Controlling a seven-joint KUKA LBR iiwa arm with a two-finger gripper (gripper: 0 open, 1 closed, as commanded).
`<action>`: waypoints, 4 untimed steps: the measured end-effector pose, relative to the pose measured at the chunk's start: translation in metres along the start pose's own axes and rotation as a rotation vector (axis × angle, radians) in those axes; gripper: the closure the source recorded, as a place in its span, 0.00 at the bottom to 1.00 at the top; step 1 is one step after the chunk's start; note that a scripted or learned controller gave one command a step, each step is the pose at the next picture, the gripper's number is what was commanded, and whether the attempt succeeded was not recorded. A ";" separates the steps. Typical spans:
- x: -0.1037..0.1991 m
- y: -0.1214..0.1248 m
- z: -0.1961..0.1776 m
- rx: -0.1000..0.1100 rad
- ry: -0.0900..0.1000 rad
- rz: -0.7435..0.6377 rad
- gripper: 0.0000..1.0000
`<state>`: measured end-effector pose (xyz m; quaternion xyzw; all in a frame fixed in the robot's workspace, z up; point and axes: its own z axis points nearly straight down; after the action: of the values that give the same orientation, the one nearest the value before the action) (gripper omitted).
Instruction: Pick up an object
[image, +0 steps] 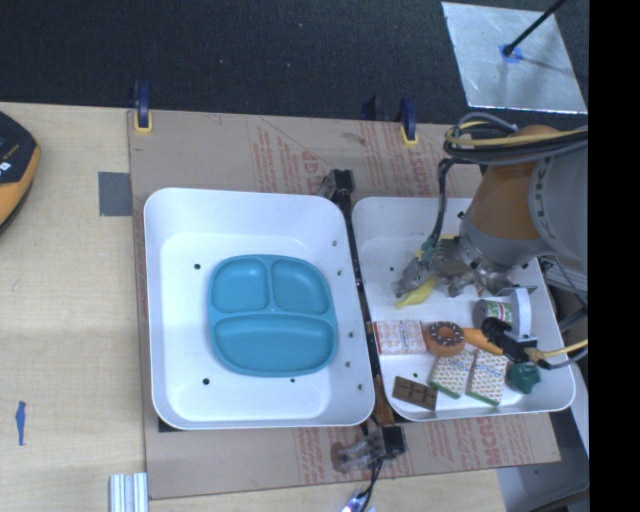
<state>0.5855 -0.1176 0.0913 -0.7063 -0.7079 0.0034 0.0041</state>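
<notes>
Gripper (418, 272) low in right bin (385, 225), its grasp impossible to tell, over yellow banana (415, 292), blue plate (271, 314) centred in left bin (165, 215) with bare floor around, toy food (455, 360) crowding lower right, arm (520, 205) cut off at frame's right.

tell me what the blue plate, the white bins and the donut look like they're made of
The blue plate looks like moulded plastic: one even matte colour, soft rounded dividers. The left bin and right bin seem to be glossy white plastic, thin-walled with rounded corners and a sheen on the rims. The donut is probably toy plastic or rubber, judging by its flat brown icing, though it is too small to be sure.
</notes>
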 end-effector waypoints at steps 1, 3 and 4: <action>-0.007 0.041 -0.002 -0.012 -0.002 -0.003 0.00; -0.003 -0.071 -0.004 -0.023 -0.003 0.000 0.00; -0.032 -0.002 -0.001 -0.015 -0.004 -0.004 0.00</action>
<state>0.5831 -0.1491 0.0927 -0.7050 -0.7092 -0.0006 -0.0024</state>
